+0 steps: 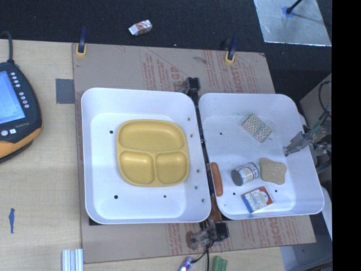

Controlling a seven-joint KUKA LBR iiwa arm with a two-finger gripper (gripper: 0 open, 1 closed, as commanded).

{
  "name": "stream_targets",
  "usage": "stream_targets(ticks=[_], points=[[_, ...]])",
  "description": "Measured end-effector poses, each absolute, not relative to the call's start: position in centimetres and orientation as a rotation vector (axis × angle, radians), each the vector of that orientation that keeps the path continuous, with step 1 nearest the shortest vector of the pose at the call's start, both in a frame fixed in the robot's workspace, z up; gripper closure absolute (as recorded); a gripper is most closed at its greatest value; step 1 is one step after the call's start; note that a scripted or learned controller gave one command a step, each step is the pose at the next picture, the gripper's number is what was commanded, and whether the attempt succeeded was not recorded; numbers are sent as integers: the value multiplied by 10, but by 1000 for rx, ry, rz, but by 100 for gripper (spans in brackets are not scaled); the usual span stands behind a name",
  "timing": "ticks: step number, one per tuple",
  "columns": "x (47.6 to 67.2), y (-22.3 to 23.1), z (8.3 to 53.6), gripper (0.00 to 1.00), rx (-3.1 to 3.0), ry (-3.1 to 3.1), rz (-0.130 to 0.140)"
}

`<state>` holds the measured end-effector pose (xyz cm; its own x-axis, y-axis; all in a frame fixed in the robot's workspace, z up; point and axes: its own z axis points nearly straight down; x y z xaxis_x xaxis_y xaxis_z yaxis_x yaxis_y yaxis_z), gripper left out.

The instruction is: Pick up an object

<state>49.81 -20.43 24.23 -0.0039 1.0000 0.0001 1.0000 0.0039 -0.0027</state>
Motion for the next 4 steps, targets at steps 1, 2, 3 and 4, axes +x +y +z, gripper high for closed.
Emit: stream_targets(ticks=[1, 2, 3, 4], points=[[490, -140, 146, 0, -2212, -2227, 4], [521, -110, 91, 0, -2211, -2225, 6], [580, -151, 92, 0, -2215, -2226, 2], [647, -208, 111, 0, -2215, -2227, 1]])
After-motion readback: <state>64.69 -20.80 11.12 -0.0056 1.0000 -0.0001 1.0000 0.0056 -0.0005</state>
